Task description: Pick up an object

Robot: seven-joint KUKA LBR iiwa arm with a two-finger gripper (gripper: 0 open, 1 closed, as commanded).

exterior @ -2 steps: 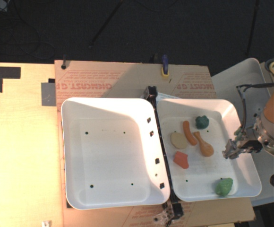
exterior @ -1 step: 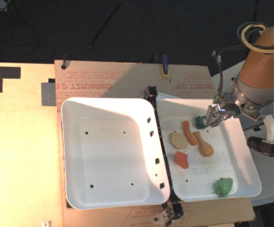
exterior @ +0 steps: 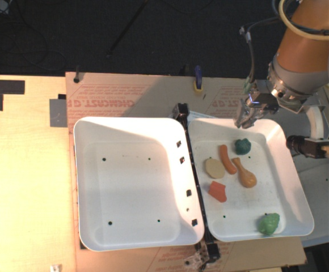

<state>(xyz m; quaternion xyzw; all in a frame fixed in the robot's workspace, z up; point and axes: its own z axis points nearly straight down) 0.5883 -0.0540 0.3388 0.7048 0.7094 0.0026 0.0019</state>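
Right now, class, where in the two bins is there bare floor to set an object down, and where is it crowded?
The left bin offers bare floor wall to wall. In the right bin, the orange sausage, tan disc, red piece, yellow-orange piece and dark green piece crowd the middle. A bare patch lies between the red piece and the light green piece.

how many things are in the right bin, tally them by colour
Green: 2, a dark green piece near the bin's far edge and a lighter green piece at its near corner
Orange: 2, a sausage-shaped piece and a drumstick-shaped piece
Red: 1, a wedge
Beige: 1, a round flat piece
Total: 6, all in the right bin
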